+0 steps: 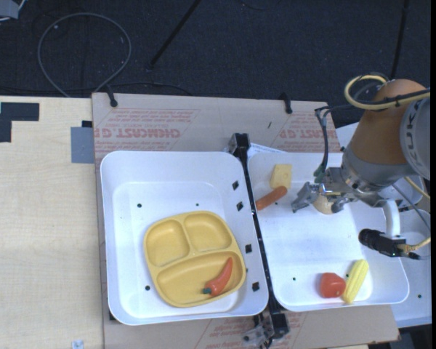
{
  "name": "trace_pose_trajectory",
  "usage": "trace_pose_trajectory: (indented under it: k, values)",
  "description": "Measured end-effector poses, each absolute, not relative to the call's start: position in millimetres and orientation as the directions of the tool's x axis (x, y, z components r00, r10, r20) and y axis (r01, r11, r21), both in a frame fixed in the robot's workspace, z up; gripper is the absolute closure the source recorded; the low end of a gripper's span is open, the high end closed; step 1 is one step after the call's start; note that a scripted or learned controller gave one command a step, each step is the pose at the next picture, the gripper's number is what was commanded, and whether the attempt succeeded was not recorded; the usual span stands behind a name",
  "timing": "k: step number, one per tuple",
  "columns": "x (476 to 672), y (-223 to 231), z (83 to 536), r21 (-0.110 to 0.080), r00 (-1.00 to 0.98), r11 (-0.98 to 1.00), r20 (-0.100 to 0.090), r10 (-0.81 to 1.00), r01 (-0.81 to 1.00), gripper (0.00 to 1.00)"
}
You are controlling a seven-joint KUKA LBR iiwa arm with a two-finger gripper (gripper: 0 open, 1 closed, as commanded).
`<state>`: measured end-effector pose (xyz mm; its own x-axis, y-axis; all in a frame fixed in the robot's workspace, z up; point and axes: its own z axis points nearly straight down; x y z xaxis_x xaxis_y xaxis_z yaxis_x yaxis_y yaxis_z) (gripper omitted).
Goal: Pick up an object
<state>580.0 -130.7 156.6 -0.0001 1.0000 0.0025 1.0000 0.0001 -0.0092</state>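
At the right of the frame, the grey arm with its orange band (385, 122) reaches into the right white plastic bin (305, 297), and its metal two-finger gripper (321, 198) sits low in the bin's upper middle, pinching a small pale tan rounded object (323, 204) between its fingers. Near it to the left lie a pale yellow cheese-like block (280, 174) and an orange sausage-shaped toy (271, 198), while a red tomato-like toy (332, 285) touches a yellow corn cob (355, 280) at lower right. In the left white bin (123, 195), a yellow divided plastic plate (176, 244) holds a red-orange chilli pepper toy (219, 278).
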Motion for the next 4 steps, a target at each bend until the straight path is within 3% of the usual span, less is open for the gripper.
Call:
trace_pose_trajectory:
  k: [1, 2, 4]
  values:
    - [572.1, -121.4, 99.8, -0.009, 0.001, -0.001, 0.003, 1.0, 1.0, 0.0]
    - [573.3, -123.3, 113.4, -0.006, 0.005, -0.005, 0.001, 1.0, 1.0, 1.0]
    - [578.6, -131.1, 215.2, 0.002, -0.001, 0.001, 0.0, 1.0, 1.0, 1.0]
